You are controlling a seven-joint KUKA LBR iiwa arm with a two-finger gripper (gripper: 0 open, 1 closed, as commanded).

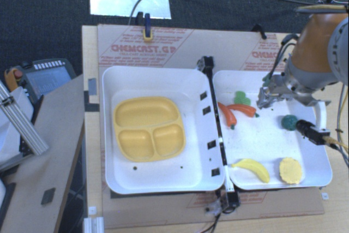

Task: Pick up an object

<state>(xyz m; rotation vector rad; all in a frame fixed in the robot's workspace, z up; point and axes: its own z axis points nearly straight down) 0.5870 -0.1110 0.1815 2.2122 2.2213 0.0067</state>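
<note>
dark carpet surrounds a wooden bench (65,133) bearing two shallow white bins. from the camera view, the left bin (158,76) holds a yellow divided tray (148,127); the right bin (322,172) holds the loose items: an orange chili (244,109) and a second orange piece (226,115) crossing it, a green piece (241,97), a teal ball (289,122), a banana (254,168) and a yellow round piece (290,170). the gripper (264,101) hangs just right of the chili's right end, low over the bin floor, and i cannot tell how it is set. the chili's long axis runs left to right, pointing straight at the gripper, so it looks like the nearest candidate, lying immediately to the left.
</note>
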